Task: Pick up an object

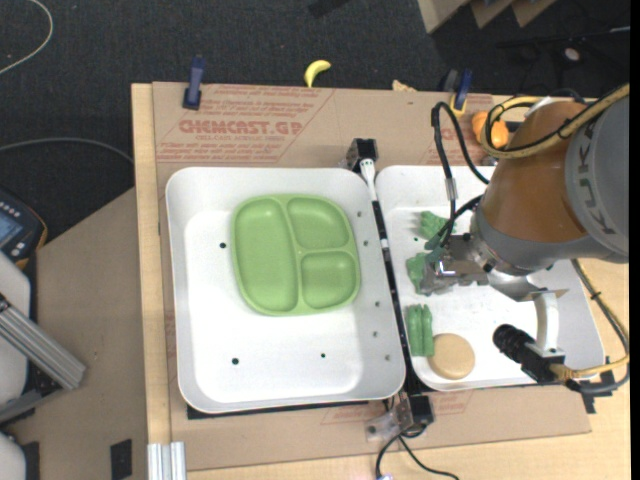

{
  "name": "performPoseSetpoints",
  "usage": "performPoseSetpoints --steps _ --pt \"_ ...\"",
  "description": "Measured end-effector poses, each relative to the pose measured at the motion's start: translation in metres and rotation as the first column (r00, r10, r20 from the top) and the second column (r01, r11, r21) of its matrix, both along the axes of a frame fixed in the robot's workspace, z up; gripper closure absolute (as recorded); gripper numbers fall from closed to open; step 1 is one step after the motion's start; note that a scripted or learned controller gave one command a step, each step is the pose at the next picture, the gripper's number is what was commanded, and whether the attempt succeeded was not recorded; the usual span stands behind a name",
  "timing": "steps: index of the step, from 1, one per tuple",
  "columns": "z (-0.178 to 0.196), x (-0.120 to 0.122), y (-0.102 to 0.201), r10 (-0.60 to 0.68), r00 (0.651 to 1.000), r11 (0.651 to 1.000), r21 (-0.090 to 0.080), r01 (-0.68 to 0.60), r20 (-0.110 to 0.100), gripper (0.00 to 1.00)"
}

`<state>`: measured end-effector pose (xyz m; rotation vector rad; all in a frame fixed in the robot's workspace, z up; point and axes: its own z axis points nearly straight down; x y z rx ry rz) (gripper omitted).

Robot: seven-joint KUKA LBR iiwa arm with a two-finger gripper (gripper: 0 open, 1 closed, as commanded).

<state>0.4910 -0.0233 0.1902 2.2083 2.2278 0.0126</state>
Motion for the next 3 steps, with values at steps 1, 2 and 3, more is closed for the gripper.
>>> performPoseSetpoints --steps 1,2,3 --pt "-0.006 0.039 0.054 -0.002 1.0 1.0 -0.001 0.002 -0.006 1.0" --pt "0.169 0.046 0.073 -0.003 1.0 1.0 0.001 0.003 0.01 1.0" --pt "0.064 0.18 0.037 -0.01 1.0 1.0 -0.006 0.01 -0.003 1.0"
